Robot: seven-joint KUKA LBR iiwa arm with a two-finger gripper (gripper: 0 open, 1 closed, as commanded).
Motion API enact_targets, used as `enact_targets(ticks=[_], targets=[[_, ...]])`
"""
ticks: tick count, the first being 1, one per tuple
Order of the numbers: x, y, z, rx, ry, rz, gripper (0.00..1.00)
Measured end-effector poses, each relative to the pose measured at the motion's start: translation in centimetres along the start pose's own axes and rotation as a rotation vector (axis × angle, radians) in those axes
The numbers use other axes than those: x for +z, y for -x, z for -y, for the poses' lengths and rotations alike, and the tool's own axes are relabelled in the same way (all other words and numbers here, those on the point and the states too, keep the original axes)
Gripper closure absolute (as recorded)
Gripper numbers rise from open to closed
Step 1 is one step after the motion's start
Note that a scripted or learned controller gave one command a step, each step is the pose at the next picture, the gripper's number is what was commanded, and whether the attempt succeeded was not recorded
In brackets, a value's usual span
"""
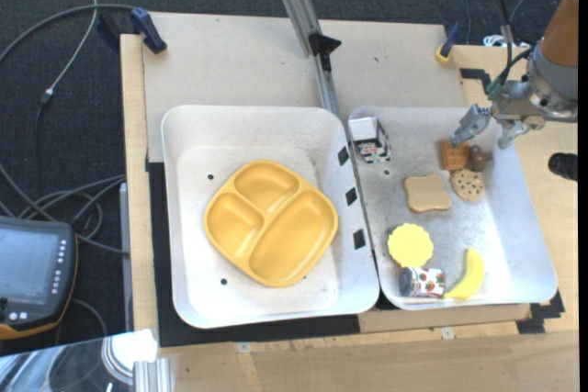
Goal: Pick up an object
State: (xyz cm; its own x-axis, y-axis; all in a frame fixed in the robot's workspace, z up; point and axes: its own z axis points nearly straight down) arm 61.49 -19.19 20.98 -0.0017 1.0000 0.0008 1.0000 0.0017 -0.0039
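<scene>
Camera view: the approach step is judged in hand, since the gripper (487, 126) is seen spread wide and empty at two o'clock of the right bin (533, 234), just above a brown block (453, 154), so descent and closing are called for next.

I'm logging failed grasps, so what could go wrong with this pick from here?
1. The gripper hangs open above a brown item beside a cookie; closing could catch both or knock one aside.
2. These pieces lie near the right bin's far wall, so a finger may strike it.
</scene>
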Motion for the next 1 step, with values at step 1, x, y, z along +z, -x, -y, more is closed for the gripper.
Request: enact_targets(ticks=[1], targets=[[-1.31,-6.24,-1.2,-0.006,0.007,-0.002,0.0]])
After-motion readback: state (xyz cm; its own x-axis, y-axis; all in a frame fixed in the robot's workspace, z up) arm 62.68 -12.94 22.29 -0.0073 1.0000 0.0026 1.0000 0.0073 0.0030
